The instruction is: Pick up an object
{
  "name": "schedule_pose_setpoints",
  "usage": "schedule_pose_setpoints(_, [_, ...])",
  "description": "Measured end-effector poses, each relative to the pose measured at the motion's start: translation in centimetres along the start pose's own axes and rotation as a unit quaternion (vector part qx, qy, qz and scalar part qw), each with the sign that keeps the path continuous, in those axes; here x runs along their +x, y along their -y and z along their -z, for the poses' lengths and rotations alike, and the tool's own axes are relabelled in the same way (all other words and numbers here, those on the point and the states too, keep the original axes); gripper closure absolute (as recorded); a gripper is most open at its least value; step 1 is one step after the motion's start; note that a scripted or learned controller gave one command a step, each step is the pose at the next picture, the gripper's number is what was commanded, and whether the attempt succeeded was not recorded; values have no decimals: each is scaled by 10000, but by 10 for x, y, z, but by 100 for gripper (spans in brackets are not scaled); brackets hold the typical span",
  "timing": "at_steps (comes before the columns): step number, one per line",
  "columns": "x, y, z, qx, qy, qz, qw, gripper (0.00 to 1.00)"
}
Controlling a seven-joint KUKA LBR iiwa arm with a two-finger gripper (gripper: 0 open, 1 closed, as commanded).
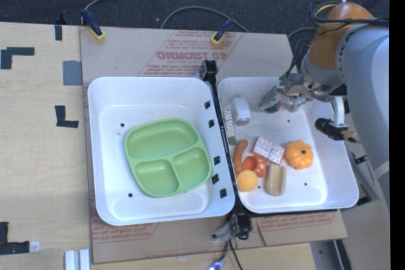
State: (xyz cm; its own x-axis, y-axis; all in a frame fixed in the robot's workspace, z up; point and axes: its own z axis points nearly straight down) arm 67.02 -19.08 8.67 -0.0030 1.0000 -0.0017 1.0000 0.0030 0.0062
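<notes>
My gripper [276, 100] hangs over the far part of the right bin [329, 196], reaching in from the right. Just left of it lies a white can [241, 109] on its side. Nearer the front sit an orange pumpkin [299, 155], a red-and-white packet [268, 150], a carrot [239, 152], a red tomato [254, 165], an orange fruit [247, 181] and a tan bread roll [275, 179]. A small greenish patch shows at the gripper's tip, too small to identify.
The left bin [104, 136] holds a green divided plate [168, 156]. Black clips [209, 69] join the bins along their shared wall. Cardboard [183, 54] lies under both bins, held by yellow clamps at the back, and cables run behind it.
</notes>
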Motion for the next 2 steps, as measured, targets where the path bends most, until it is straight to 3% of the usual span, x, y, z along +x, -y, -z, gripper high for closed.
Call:
schedule_pose_setpoints(1, [-20, 81, 1, 13, 8, -17, 10000, 0])
schedule_pose_setpoints(2, [46, 0, -1, 13, -8, 0, 10000, 0])
